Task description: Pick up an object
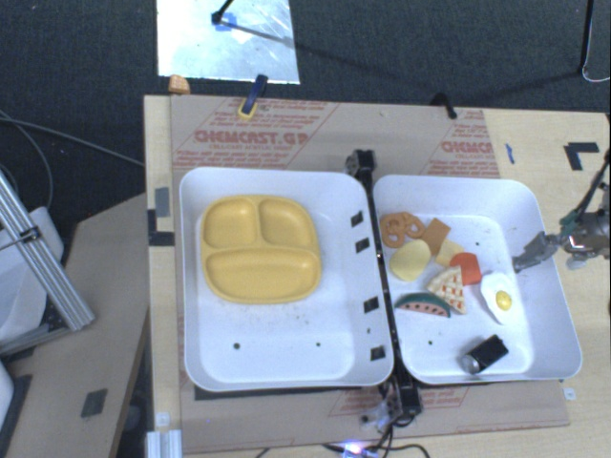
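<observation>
two white bins are seen side by side: the left bin (200,351) holds one yellow tray (261,248) with three compartments, and the right bin (544,351) holds a cluster of toy foods, namely one pretzel (401,226), one yellow piece (410,260), one waffle wedge (448,288), one watermelon slice (422,304) and one fried egg (496,297), with one black item (485,353) lying apart near the front wall. the gripper (531,252) is seen at the right bin's right side, just beside the egg and right of the cluster, with nothing seen between its fingers; whether they are spread cannot be told.
</observation>
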Controlling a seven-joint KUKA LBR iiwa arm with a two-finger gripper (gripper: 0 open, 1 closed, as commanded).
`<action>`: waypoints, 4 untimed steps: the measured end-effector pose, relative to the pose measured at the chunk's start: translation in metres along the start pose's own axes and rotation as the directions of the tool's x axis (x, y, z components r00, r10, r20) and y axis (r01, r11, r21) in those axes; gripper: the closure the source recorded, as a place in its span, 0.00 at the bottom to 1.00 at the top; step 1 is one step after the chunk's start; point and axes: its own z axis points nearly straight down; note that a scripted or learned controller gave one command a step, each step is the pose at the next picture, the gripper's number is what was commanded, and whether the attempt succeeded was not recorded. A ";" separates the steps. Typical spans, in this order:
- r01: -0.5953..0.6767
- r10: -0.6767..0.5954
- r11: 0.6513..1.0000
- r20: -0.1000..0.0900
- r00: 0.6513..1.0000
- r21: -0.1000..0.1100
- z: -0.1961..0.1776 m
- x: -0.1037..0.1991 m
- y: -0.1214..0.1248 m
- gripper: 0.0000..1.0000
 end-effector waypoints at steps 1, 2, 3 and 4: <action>0.004 -0.004 1.000 -0.001 1.000 -0.001 0.144 -0.002 0.077 0.00; -0.002 0.003 1.000 0.006 1.000 -0.020 0.154 0.010 0.066 0.00; 0.003 -0.003 1.000 0.003 1.000 -0.010 0.099 0.004 0.124 0.00; -0.004 0.004 1.000 0.000 1.000 -0.010 0.159 0.033 0.090 0.00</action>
